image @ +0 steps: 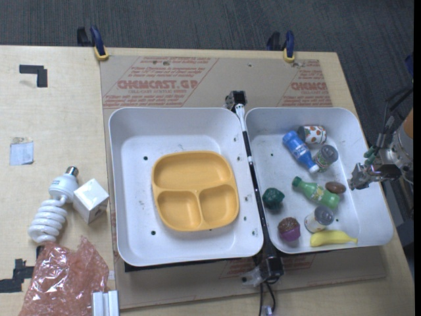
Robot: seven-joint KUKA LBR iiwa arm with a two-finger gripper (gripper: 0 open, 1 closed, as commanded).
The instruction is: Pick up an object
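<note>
a: gripper (364, 174) sits at the right edge of the frame, just over the right rim of the right bin (368, 206). can't tell how the jaws stand, too small and dark. nothing visibly between them.

b: noted. contents of that bin?

a: upper part: blue bottle (299, 151) lying at a slant, a white speckled egg-shaped thing (315, 134) just beside its top end, a small grey jar (325, 155) near its lower end. middle: green bottle (318, 192) lying on its side, a brown oval piece (335, 187) touching or just beside it on the right. dark green lump (273, 198) to the left of the bottle.

b: lower part?

a: purple round fruit (289, 228) at the lower left of the bin, a second small jar (320, 218) near it, yellow banana (333, 239) along the bottom wall. all of them lie on the bin floor, apart from the gripper.

b: left bin?

a: left bin (128, 176) holds a yellow divided tray (195, 190), three compartments, sitting flat in the centre.

b: off the bins?

a: lower left of the frame: white spiral bulb (52, 209), a small white cube (91, 199) touching it, crumpled pinkish plastic wrap (62, 282) below. two blue-and-yellow clamps (97, 43) at the top edge of the board.
</note>
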